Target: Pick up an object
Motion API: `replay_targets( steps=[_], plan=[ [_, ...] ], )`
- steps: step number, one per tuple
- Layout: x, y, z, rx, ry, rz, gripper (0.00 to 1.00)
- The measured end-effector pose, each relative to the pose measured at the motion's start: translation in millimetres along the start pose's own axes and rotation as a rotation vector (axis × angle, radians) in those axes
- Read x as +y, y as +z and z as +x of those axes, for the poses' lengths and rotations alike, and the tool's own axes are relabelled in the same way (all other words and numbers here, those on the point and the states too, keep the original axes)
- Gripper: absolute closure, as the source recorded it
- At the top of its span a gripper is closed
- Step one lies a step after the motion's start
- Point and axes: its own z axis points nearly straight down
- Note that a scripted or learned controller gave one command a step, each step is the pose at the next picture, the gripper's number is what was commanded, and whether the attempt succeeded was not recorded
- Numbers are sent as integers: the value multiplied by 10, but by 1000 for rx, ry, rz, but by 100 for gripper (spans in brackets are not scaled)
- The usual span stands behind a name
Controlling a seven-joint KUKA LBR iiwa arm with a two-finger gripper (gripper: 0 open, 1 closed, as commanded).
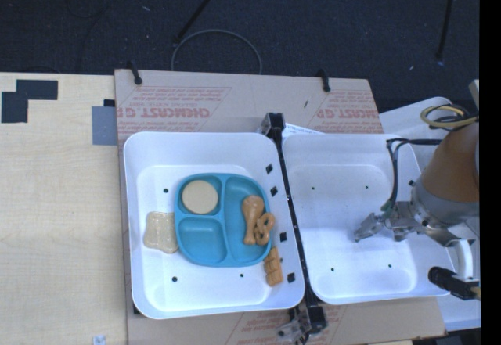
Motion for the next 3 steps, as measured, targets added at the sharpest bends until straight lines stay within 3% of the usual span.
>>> replay_targets(
  steps=[1, 3],
  plan=[
    [10, -135, -17, -2, 4, -4, 100],
    [69, -1141, 17, -5, -3, -12, 100]
  ],
)
